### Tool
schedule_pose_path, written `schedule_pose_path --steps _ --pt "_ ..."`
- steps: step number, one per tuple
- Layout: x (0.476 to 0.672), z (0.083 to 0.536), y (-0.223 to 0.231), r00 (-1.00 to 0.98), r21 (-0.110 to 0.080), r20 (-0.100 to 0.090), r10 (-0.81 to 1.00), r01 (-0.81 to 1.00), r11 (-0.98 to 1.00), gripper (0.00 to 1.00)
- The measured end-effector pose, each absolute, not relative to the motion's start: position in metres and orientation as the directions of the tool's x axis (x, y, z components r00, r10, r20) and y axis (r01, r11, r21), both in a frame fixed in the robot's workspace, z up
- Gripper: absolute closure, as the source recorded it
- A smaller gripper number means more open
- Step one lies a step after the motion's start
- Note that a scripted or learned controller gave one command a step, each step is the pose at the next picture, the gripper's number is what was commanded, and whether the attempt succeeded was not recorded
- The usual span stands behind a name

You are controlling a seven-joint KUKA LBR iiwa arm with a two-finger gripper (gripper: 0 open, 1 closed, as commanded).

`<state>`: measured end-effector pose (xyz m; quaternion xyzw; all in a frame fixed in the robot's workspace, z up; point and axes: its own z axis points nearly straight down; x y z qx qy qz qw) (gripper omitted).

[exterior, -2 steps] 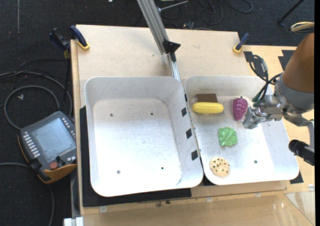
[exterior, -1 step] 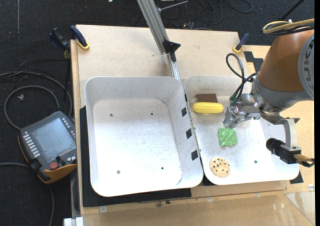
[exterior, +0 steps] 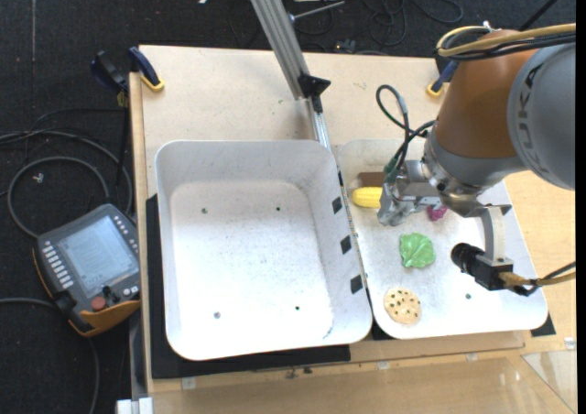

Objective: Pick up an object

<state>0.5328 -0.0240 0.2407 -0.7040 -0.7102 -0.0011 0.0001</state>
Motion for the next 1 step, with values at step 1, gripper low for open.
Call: schedule_pose_path --steps 1 --pt "0.5464 0.2325 0.0328 -0.008 0.001 0.001 1.0 1.0 0.008 1.0"
